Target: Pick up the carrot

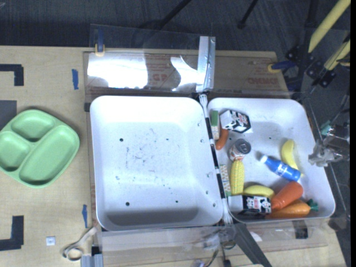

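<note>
Two carrots (289,196) at rt bin (311,127) front edge — crowded, left bin (150,149) open

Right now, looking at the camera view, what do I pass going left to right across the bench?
green divided plate → left white bin → corn cob → blue bottle → yellow banana by the right bin's far wall.

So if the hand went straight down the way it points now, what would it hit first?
Likely the right bin's right rim: the hand sits over that edge, beside the banana. Depth is unclear, so this is a guess.
</note>
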{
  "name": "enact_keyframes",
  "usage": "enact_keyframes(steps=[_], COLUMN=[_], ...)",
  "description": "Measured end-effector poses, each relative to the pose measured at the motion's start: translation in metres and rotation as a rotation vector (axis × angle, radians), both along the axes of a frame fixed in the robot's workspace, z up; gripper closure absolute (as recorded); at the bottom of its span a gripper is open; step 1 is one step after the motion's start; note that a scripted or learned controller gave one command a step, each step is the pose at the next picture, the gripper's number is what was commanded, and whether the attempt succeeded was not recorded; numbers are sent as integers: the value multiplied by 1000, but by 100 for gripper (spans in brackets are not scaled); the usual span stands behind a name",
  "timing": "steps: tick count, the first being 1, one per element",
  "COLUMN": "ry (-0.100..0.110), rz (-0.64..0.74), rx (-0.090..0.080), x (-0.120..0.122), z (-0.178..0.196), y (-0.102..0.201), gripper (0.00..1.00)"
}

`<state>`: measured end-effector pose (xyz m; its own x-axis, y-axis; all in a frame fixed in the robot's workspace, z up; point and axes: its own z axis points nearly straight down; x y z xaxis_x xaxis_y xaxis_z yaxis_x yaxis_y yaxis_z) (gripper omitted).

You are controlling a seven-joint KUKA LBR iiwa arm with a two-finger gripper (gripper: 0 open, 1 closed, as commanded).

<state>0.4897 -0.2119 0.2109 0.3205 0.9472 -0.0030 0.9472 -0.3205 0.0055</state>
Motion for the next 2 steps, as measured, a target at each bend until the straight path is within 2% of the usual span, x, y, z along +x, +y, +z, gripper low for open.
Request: enact_keyframes(steps=[1,2], ry=[-2,5], rz=[1,278], rx=[-2,5], x=[1,-10], z=[10,14], y=[0,8], gripper=[100,100])
